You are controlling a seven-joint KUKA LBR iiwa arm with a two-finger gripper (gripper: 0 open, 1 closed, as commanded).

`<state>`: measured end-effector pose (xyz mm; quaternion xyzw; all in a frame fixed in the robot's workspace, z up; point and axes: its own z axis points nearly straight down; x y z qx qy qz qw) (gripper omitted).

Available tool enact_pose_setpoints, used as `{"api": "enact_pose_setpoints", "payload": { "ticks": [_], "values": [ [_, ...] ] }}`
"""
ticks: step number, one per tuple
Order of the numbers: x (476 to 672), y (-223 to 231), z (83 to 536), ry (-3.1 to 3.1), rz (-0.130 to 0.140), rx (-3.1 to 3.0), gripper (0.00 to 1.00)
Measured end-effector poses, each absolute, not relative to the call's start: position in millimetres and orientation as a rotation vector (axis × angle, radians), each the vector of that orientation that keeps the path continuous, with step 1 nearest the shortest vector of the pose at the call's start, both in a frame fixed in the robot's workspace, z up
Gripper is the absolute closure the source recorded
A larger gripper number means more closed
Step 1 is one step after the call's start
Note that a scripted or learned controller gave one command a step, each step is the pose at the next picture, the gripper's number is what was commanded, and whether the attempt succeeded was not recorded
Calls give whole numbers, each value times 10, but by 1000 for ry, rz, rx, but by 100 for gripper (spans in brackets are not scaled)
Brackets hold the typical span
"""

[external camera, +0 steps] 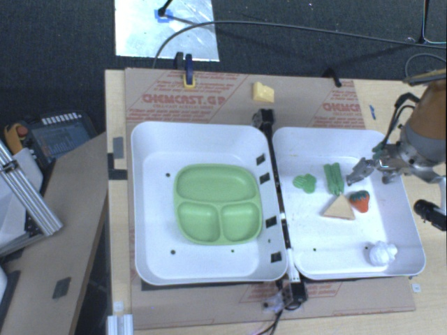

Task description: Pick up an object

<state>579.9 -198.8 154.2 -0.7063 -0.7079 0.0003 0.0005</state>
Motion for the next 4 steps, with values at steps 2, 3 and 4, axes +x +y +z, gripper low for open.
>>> {"api": "enact_pose_setpoints", "payload": {
  "ticks": [2, 3, 4],
  "values": [
    [5855, -1976, 1254, -2229, -3, -2221, 100],
    [5778, -2003, 1840, -2226, -5, -2225, 100],
    [5791, -2006, 2110, -2229, -4, -2221, 100]
  ]
}}
